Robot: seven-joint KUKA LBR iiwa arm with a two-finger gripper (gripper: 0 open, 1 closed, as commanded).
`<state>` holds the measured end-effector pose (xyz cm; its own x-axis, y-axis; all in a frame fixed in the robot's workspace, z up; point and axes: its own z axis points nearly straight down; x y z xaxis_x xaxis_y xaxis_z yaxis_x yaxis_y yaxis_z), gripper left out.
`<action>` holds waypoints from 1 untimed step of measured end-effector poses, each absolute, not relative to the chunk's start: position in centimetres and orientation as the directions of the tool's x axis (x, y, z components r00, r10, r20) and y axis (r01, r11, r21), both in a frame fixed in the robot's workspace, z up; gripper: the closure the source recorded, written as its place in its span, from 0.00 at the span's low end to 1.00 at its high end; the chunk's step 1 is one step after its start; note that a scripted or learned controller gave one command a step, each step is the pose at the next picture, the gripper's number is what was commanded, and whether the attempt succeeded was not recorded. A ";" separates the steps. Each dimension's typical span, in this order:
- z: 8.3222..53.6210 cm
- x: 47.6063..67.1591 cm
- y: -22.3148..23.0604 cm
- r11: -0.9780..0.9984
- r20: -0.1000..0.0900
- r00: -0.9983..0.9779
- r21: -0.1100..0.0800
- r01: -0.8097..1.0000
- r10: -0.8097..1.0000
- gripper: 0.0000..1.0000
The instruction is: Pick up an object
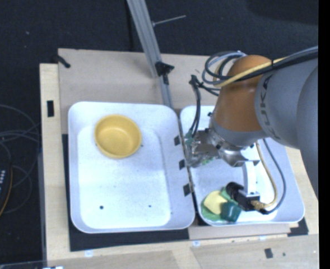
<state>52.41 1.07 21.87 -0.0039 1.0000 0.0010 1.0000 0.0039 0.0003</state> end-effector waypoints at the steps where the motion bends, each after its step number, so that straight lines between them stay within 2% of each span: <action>1: 21.9 51.1 6.5 0.005 0.001 -0.005 0.001 1.000 1.000 1.00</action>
